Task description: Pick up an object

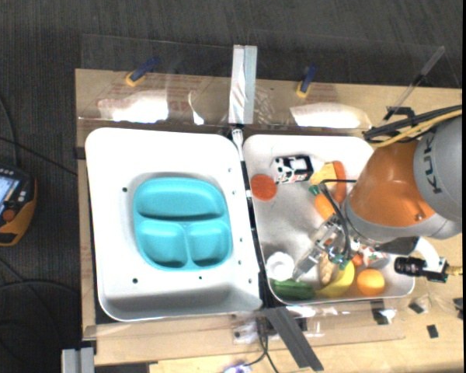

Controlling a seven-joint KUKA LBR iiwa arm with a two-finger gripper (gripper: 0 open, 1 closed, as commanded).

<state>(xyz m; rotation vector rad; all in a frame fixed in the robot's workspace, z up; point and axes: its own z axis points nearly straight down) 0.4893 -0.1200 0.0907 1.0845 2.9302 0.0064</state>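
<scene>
In the right bin (295, 222), the metal claw (309, 261) is hanging low over the smooth curved banana (339, 280), beside a round orange (370, 281); whether it is gripping anything, I cannot tell.

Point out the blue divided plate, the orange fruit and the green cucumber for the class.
blue divided plate (182, 222): camera view, on the ridge between its compartments.
orange fruit (370, 281): camera view, on its rounded top.
green cucumber (293, 289): camera view, on the middle of its length.
</scene>
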